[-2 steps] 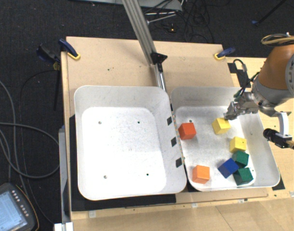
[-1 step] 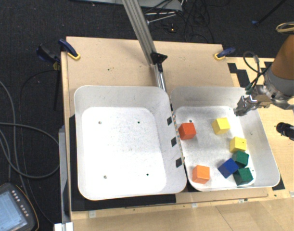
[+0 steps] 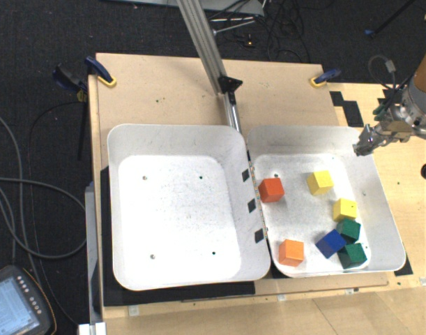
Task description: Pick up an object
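While the gripper point(image 3: 369, 142) hangs at the right edge of the frame, over the upper right rim of the right bin point(image 3: 296, 142), nothing is between its tips and it touches no block. Whether it is apart or together I cannot tell; it is too small and blurred at this slant.

All the candidates lie in the right bin: a red-orange cube point(image 3: 271, 189) near the centre divider, an orange cube point(image 3: 291, 252) at the lower middle, two yellow cubes point(image 3: 320, 181) point(image 3: 345, 209) toward the right, and a tight cluster at lower right of a blue cube point(image 3: 331, 243) and two green cubes point(image 3: 350, 229) point(image 3: 353, 255). The left bin point(image 3: 174, 204) holds no blocks.

The likely trouble is the cluster: blue and green sit touching, so a descent there could land on two blocks or nudge one aside. Blocks beside the sloping bin wall also risk a glancing contact. The isolated red-orange or upper yellow cube looks the safer target.
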You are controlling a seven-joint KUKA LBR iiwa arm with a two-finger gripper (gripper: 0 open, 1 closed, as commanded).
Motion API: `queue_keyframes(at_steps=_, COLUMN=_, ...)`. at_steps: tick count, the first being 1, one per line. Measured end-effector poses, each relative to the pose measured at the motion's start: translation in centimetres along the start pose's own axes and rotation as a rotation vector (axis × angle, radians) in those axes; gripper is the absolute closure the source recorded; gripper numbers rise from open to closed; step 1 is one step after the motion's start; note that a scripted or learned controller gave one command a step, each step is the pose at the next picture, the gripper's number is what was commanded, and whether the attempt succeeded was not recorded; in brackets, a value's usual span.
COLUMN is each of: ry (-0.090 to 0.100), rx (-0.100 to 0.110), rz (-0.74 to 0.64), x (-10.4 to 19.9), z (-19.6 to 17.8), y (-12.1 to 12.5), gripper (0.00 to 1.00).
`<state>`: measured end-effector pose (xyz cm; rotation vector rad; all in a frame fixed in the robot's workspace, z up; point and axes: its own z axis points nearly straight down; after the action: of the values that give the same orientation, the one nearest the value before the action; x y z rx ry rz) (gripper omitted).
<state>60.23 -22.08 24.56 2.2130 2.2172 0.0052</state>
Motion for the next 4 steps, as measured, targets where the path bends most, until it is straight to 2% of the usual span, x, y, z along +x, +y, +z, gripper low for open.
queue_keyframes(at_steps=1, ry=0.002, rx=0.004, rz=-0.001, x=0.0, z=-2.0, y=0.1, gripper=1.00)
queue_keyframes(at_steps=3, ry=0.006, rx=0.010, rz=-0.006, x=11.6, z=-0.8, y=0.0, gripper=1.00)
queue_keyframes(at_steps=4, ry=0.005, rx=0.007, rz=-0.007, x=17.2, z=-1.5, y=0.7, gripper=1.00)
